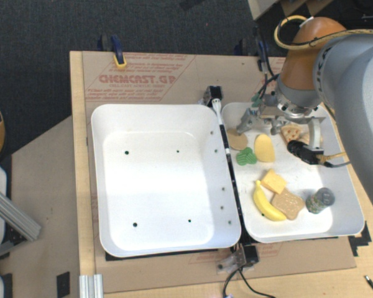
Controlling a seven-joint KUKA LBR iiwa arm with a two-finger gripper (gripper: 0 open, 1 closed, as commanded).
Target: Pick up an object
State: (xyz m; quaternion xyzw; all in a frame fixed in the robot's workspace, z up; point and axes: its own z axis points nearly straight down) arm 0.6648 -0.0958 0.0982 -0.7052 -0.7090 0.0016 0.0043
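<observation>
Grey arm hangs over my right bin above a yellow lemon; jaws' state I cannot tell

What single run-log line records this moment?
arm: over right bin far end | gripper: low among items, nothing seen held | nearest: tan piece, yellow piece | left bin: untouched
</observation>
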